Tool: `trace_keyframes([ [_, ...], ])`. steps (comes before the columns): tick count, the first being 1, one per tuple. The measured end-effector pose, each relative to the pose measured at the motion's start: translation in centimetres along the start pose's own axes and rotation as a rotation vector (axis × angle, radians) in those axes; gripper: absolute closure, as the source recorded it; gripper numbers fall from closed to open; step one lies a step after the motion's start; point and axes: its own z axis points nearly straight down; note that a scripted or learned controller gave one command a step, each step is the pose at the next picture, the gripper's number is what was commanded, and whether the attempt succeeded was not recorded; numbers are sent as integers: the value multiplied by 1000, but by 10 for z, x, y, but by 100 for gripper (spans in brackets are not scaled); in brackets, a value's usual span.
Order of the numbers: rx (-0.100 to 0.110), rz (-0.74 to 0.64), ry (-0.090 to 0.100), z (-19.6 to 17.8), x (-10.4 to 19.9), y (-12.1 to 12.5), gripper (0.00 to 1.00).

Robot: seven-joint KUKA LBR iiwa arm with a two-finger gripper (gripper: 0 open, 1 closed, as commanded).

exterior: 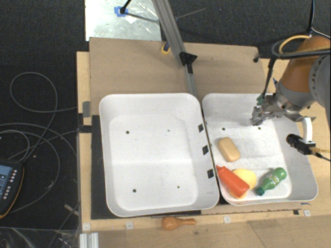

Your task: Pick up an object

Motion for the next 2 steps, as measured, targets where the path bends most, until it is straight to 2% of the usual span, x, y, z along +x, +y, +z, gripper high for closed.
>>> trace_keyframes([
  [1, -4, 2, -1, -63, 0, -4, 100],
  [2, -4, -3, -1, -116, 8, 5, 100],
])
